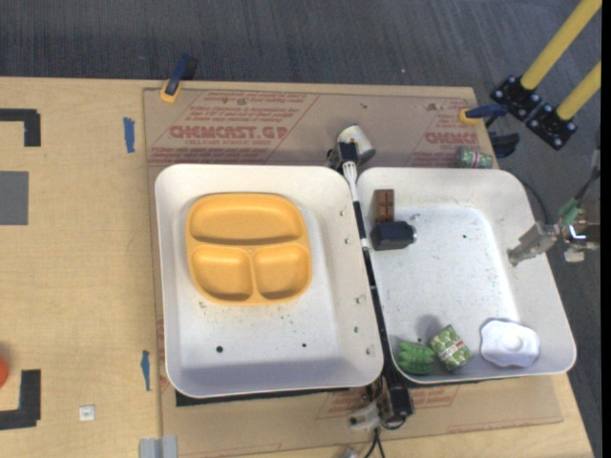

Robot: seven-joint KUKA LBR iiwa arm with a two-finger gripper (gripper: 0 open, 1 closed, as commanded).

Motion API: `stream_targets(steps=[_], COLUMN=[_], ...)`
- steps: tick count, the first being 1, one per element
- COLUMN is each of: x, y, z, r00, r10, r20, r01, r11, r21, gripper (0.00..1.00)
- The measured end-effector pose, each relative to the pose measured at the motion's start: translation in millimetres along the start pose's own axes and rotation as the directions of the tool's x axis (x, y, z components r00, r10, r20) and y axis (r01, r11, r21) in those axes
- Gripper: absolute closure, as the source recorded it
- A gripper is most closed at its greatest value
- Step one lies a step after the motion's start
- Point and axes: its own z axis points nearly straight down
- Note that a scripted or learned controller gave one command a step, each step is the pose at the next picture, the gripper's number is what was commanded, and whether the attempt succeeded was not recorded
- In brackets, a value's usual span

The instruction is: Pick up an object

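Note:
The right bin (449,275) holds several loose objects. A small brown block (384,201) and a black object (391,235) lie at its far left. Along its near edge sit a green leafy item (414,355), a green, white and red packet (451,345) and a white rounded object (507,343). My gripper (537,244) comes in at the bin's right rim, well apart from all of them, and is seen only in part. Nothing shows between its tips. A yellow divided plate (250,246) lies in the left bin (172,256).
A small green can (474,158) lies on the cardboard just behind the right bin. Yellow poles with black clamps (535,113) stand at the far right. A white and black fixture (351,146) sits behind the join of the bins.

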Motion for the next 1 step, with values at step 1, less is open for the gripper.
stream_targets(steps=[1], x=[34.9], y=[-5.9], z=[114.6], r00=[0.999], r10=[-0.043], r20=[-0.001], r01=[0.043], r11=[0.999], r21=[0.001], gripper=[0.0])
